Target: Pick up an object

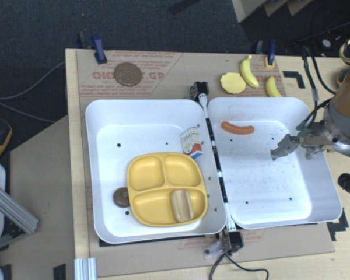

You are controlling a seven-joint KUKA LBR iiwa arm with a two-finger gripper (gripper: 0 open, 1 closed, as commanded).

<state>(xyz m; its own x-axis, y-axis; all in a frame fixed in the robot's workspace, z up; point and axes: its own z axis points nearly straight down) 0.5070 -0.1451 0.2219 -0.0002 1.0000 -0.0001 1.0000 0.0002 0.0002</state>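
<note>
While the arm reaches in from the right, things lie as follows.

Bench: a tan board with red print bears two white bins side by side, their inner rims touching along the middle.

Left bin: holds a yellow tray, a brown disc and a small packet.

Tray: yellow, three compartments, in the near half of the left bin; a tan bun lies in its near right compartment.

Disc: brown, round, on the bin floor, touching the tray's left edge.

Packet: white with blue and red print, tilted, near the left bin's right wall, just beyond the tray.

Right bin: holds a sausage; its floor is speckled with small dark marks.

Sausage: reddish orange, lying crosswise in the far left part of the right bin, well apart from the gripper.

Gripper: low over the right half of the right bin, pointing left, its dark tip near the bin floor; nothing shows between its fingers, and I cannot tell whether they are spread or closed.

Arm: grey with an orange band, entering over the right bin's right rim.

Behind the bins: a brown cookie on the board at far left; a yellow chip, a banana and a second banana at far right, close together.

Clamps: blue ones grip the board's far edge.
</note>
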